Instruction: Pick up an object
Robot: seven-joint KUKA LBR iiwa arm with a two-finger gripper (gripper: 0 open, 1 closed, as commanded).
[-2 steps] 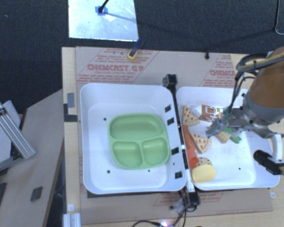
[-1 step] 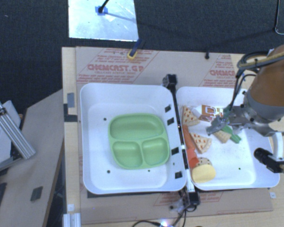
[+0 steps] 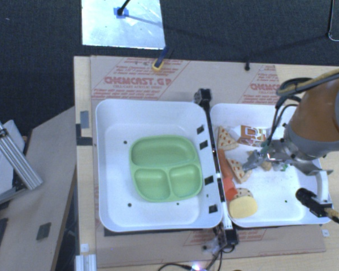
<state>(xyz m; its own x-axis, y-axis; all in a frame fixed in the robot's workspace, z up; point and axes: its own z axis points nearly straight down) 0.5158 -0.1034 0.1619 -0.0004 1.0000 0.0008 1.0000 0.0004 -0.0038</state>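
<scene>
My gripper point(image 3: 259, 160) hangs low in the right bin point(image 3: 277, 199), near its middle, on the grey wrist below the orange arm point(image 3: 322, 117). Just left of it lies a pizza slice point(image 3: 237, 169), and a small tan piece point(image 3: 266, 164) sits right by its tip. A second pizza slice point(image 3: 226, 139) lies at the back left of this bin, beside a small orange-and-white box point(image 3: 252, 133). An orange carrot point(image 3: 225, 178) runs along the bin's left wall, with a yellow round thing point(image 3: 243, 206) at the front left corner.
The left bin point(image 3: 104, 151) holds a green divided plate point(image 3: 165, 168). Black clips line the wall between the two bins point(image 3: 210, 162). A shiny metal sheet point(image 3: 123, 16) lies beyond the bench at the back.
</scene>
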